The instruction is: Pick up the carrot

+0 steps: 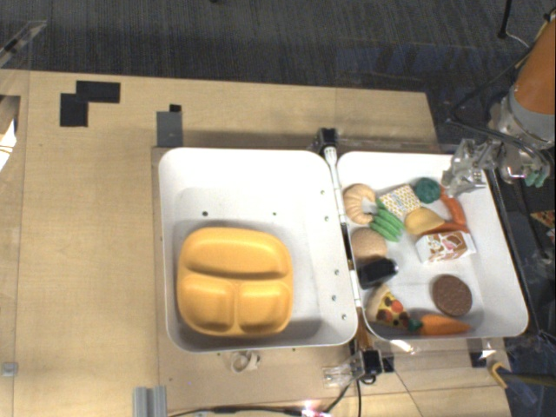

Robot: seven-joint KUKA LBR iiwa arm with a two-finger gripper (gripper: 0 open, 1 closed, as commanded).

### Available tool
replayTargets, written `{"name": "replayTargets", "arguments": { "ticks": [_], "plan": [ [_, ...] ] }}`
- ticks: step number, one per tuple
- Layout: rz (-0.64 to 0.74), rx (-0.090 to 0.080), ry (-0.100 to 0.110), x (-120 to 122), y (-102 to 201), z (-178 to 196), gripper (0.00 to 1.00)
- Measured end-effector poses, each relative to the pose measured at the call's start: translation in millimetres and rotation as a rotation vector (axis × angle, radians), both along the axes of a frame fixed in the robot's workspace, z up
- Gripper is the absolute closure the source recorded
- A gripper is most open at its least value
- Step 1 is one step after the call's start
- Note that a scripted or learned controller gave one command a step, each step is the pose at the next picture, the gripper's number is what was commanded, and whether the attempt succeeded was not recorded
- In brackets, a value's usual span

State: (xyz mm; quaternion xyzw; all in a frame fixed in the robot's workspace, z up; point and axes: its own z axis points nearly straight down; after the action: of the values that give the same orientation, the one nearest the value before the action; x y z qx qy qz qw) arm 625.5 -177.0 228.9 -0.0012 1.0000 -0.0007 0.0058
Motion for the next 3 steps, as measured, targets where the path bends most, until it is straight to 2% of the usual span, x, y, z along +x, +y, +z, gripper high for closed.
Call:
{"name": "replayTargets", "arguments": {
  "ticks": [1, 2, 3],
  "plan": [
    [0.085, 0.004, 0.001, -10.8, 70.3, -17.3, 0.0],
    [0.5, 0.002, 0.001, -28.2, 196.6, -42.0, 0.0],
    [0.663, 0.0, 0.002, -74.5, 264.3, -42.3, 0.0]
  ]
}}
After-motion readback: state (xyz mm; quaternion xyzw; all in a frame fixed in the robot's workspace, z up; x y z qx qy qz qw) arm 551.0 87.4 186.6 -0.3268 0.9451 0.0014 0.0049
